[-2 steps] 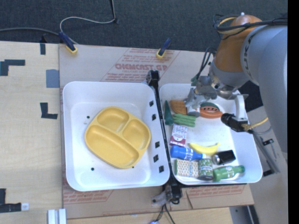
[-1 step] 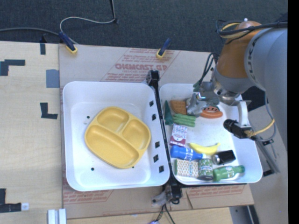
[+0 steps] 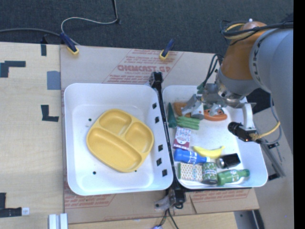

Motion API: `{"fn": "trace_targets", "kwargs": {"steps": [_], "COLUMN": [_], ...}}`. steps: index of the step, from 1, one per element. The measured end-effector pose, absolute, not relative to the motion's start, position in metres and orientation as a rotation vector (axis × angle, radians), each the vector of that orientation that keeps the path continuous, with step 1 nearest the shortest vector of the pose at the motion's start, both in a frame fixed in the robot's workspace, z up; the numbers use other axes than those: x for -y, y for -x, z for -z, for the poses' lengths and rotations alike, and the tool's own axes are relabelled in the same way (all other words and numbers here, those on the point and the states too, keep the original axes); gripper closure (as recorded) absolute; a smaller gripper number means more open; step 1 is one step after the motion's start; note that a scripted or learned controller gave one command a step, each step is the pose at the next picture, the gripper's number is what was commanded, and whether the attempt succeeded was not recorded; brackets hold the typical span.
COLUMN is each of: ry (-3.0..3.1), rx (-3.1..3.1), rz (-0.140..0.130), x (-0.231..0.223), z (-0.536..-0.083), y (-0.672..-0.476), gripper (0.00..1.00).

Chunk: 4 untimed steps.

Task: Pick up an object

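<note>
Reaching in from the right, a grey arm (image 3: 267, 51) with an orange band lowers its hand (image 3: 206, 106) into the far end of the right-hand white bin (image 3: 255, 163), one of two shallow bins set side by side on a cardboard-covered surface (image 3: 119, 68). The hand hangs just above a cluster of small things there: an orange ring-shaped piece (image 3: 215, 115) and a green object (image 3: 187, 122) lie right beside it, but whether the hand is clenched or released cannot be told from this angle, and nothing can be seen gripped in it. Nearer the camera in the same bin lie a pink-and-white packet (image 3: 182, 138), a blue bottle (image 3: 188, 156), a yellow banana (image 3: 208, 151), a small black item (image 3: 229, 160), a printed can (image 3: 208, 171) and a green bottle (image 3: 232, 176) (all packed closely, several touching). The left bin (image 3: 76, 128) holds a yellow divided plate (image 3: 120, 140), lying flat near its middle. Two yellow-and-blue clamps (image 3: 70, 46) grip the cardboard's far edge, and a thin cable (image 3: 90, 20) trails across the dark floor beyond.
</note>
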<state>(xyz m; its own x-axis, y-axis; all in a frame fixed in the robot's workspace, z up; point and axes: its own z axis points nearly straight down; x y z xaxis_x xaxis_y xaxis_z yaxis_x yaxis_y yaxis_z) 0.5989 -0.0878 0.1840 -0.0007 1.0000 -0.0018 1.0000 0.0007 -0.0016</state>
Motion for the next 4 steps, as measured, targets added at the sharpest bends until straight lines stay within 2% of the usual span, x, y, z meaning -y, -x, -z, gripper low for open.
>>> {"fn": "trace_targets", "kwargs": {"steps": [1, 2, 3, 4], "ry": [-2.22, -2.22, -2.219, -2.221], "rx": [-2.221, -2.223, -2.22, -2.222], "rz": [0.003, 0.005, -0.001, 0.002], "x": [0.105, 0.104, 0.106, 0.106], "z": [-0.094, -0.103, -0.215, -0.214], "y": [-0.611, -0.61, -0.574, -0.574], "gripper": [0.0, 1.0, 1.0, 0.0]}}
